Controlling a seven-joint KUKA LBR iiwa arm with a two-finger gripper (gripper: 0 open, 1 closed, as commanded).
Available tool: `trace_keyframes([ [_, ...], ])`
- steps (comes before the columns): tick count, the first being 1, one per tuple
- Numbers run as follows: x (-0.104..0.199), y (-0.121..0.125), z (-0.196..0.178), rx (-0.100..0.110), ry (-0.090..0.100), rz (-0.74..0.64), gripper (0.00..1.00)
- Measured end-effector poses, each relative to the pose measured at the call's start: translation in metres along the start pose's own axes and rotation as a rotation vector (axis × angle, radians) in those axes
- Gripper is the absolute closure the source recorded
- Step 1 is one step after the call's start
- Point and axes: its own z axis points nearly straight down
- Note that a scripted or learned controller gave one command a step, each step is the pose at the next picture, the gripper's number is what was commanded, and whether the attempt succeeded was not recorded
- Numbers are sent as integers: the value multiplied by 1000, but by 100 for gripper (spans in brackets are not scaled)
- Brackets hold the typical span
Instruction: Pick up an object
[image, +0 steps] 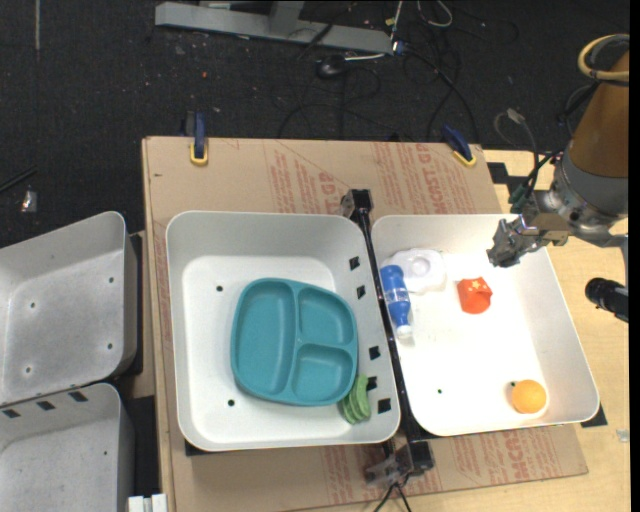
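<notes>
Up at the right of the frame, the gripper (508, 243) hangs over the right bin's (560, 330) upper edge with nothing between its tips; whether it is spread or pressed together I cannot tell. Nearest, just below-left, sits a small red object (474, 295), probably light and stiff, best pinched across its sides. An orange ball (527, 396) lower right looks likelier to roll.
</notes>
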Motion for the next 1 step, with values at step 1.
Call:
trace_keyframes([
  [1, 53, -6, 0, 1, -1, 0, 100],
])
